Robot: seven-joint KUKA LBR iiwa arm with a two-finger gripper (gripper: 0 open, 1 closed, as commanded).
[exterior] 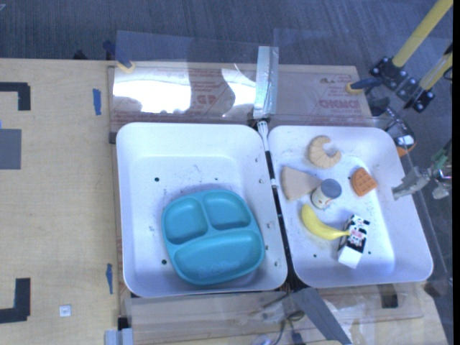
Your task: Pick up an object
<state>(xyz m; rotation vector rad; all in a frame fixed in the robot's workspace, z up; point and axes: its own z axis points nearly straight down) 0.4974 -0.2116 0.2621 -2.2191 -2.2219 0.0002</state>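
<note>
Presently, gripper (pixel 411 185) seen at right rim of right bin (pixel 402 264); whether released or clenched cannot be told. Orange waffle (pixel 363 182) lies nearest, just left of gripper, not touching. Croissant (pixel 324 152) placed farther left, toward far wall. Wedge (pixel 296 183) and small blue-capped piece (pixel 328 191) found mid-bin. Banana (pixel 320 223) and carton (pixel 353 241) lie near side, well left of gripper. Blue plate (pixel 210 237) set in left bin (pixel 144 157).
</note>
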